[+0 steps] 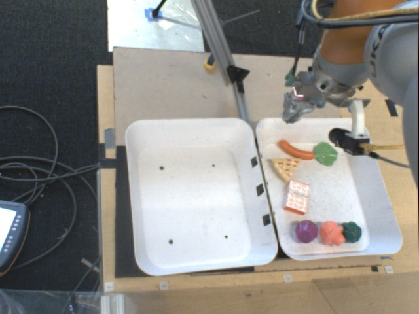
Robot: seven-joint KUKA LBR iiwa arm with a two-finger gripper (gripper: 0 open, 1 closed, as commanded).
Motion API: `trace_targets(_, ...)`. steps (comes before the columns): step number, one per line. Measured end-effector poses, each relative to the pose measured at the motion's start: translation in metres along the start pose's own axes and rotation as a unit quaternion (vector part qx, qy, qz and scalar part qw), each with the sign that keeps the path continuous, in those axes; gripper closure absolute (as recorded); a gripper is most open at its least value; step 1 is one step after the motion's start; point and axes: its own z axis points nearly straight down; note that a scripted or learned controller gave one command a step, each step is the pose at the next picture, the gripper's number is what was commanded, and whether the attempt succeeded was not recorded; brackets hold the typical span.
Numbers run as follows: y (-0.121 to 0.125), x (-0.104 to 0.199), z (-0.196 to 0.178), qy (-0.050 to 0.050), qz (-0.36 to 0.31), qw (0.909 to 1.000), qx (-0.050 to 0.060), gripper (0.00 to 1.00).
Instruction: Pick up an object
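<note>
Gripper [292, 113] above right bin's [383, 205] far rim, finger state impossible to tell, nothing visibly held; carrot [296, 150], pizza slice [285, 169] below.

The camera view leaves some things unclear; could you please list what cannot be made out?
- Gripper: blurred, seen from above over the right bin's far rim; its finger state cannot be told.
- Arm: cut off by the top and right edges.
- Orange-and-white packet: print too small to read.
- Handheld screen: cut off by the left edge.

White bins [196, 131] hold an orange carrot [296, 150], purple grapes [306, 231].
</note>
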Motion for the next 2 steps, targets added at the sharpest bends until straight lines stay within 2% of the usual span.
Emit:
trace_targets(1, 0.008, 0.056, -0.004, 0.0, -0.001, 1.0, -0.001, 1.0)
trace_targets(2, 0.022, 0.117, 0.011, 0.001, 0.0, 1.0, 0.001, 1.0)
